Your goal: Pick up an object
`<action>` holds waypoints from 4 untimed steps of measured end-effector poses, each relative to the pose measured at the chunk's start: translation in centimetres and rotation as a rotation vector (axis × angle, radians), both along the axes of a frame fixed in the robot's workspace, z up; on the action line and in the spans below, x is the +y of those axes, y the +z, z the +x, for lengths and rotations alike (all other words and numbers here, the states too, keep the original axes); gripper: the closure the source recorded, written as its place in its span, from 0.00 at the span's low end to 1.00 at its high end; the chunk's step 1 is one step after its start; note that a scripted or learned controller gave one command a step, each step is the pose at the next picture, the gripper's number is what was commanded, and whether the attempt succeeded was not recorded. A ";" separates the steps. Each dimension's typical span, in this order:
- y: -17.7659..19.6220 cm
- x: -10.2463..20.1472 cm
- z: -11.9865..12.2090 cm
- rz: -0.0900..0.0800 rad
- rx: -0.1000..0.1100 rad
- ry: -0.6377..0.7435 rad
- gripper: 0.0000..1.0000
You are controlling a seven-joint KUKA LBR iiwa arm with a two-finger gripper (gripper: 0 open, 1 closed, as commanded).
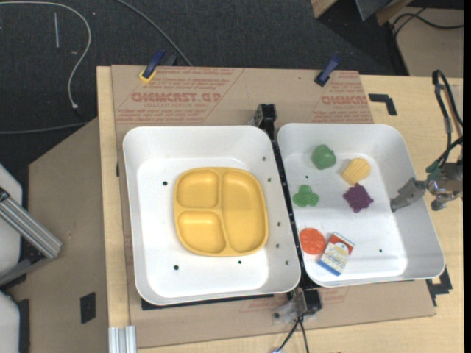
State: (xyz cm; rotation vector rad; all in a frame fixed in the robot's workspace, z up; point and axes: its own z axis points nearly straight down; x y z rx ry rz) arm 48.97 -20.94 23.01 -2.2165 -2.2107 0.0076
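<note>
Nearest, a small carton (337, 254) and orange disc (312, 240) lie loose in the bin left of the tool (409, 194); its opening cannot be told.

Grey two-finger gripper (409, 194) sat low at scene right, reaching in leftward from the frame edge. Metallic wrist was just behind it, mostly cropped. Nothing was visible between the tips.

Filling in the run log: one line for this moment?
gripper at right bin right rim | holding nothing | purple toy nearest | yellow tray in left bin
</note>
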 end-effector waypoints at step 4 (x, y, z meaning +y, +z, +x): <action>-14.8 -0.7 -0.5 -0.001 -0.006 0.002 0.00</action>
